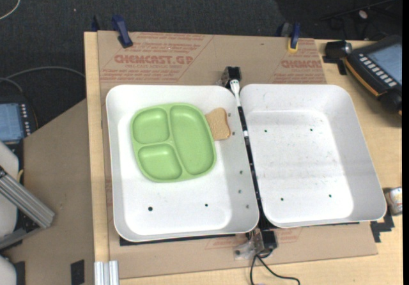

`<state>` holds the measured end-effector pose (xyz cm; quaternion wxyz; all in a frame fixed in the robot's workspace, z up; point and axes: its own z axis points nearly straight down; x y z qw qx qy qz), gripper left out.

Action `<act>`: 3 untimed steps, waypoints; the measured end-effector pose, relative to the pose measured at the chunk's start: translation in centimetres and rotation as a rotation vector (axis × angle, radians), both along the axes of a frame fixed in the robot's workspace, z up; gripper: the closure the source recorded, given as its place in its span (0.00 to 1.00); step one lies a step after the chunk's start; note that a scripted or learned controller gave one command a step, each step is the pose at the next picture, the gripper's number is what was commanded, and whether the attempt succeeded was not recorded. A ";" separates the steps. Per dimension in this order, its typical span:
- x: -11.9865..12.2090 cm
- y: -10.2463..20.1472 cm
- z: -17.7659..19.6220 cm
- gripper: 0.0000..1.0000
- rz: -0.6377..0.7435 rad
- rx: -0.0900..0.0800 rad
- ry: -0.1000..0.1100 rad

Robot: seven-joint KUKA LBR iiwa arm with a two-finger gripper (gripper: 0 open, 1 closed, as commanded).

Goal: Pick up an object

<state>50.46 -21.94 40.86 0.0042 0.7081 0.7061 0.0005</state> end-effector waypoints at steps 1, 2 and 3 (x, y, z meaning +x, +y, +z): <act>-2.2 3.5 -7.9 1.00 0.004 0.009 0.015; 0.8 -0.6 3.6 1.00 0.002 -0.003 -0.008; -2.1 2.4 -4.8 1.00 0.003 0.009 0.015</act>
